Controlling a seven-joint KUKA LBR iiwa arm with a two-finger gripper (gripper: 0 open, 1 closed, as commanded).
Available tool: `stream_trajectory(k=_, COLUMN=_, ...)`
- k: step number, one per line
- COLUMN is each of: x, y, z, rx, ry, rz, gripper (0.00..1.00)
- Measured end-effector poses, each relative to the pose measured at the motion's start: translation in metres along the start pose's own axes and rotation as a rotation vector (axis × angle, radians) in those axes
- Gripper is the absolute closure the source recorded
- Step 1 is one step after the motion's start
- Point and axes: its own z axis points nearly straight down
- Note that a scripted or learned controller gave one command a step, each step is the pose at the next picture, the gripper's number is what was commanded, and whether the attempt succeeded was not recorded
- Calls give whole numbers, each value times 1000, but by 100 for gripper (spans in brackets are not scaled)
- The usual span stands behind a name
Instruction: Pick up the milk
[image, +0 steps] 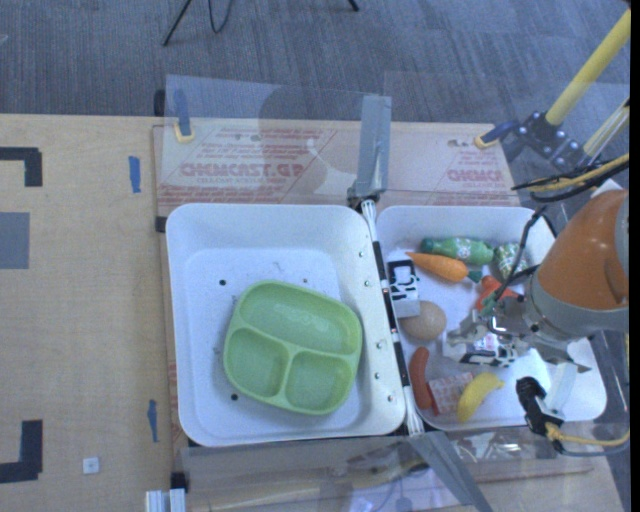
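Gripper: the gripper (490, 338) hangs low in the right bin (455, 213), in the middle right of the frame. It is a blur of shiny parts, so I cannot tell how open it is or if it has hold of anything.
Arm: the arm (585, 265) comes in from the right and covers the right side of that bin.
Milk: I think the milk (402, 285) is the small white box with black marks. It lies to the left of the gripper, apart from it, touching the bin's left wall.
Why that matters: the wall leaves little room on the far side of the box, so a grab looks tight.
Close neighbors: an egg (425, 321) sits just below the milk and a carrot (440, 266) just to its right.
Other food: a banana (478, 394) and a sausage (421, 378) lie lower down, near the bin's bottom edge.
Open room: the space straight above the milk looks free.
Left bin: the left bin (190, 300) holds a green plate (292, 347), well apart from the job.
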Motion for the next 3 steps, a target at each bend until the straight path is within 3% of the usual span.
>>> stream_trajectory(k=1, x=76, y=-25, z=-90, rx=37, ry=-9, rz=-81, gripper=100)
stream_trajectory(k=2, x=121, y=-33, z=-108, rx=36, ry=1, rz=-642, gripper=100)
stream_trajectory(k=3, x=159, y=-40, z=-118, rx=35, ry=-4, rz=-429, gripper=100)
